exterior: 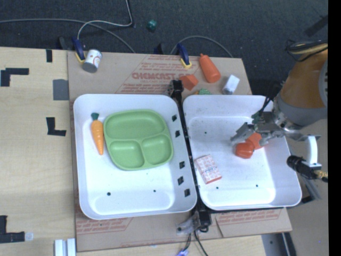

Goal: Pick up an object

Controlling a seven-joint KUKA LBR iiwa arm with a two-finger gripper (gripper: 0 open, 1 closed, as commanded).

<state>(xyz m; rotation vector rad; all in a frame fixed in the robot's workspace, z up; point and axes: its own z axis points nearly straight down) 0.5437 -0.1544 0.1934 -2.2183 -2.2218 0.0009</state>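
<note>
While you look at the right bin (266, 196), you see the gripper (251, 136) low over its middle right, the arm (303, 89) entering from the frame's right edge. Its fingers (240, 133) are spread, and a red-orange piece (246, 149) sits just under and between them, touching or nearly so; you cannot tell whether it is lifted or lying on the bin floor. Lower left in that bin lies a small pink packet (207, 169), well apart from the gripper. Over in the left bin (128, 204) you find a green tray (139, 139) with a carrot (97, 134) just beside its left edge. Beyond the bins, on the cardboard (154, 71) at upper centre, lie an orange bottle (209, 68), a small orange block (190, 81) and a white cube (231, 83); a can (92, 59) rests at upper left
</note>
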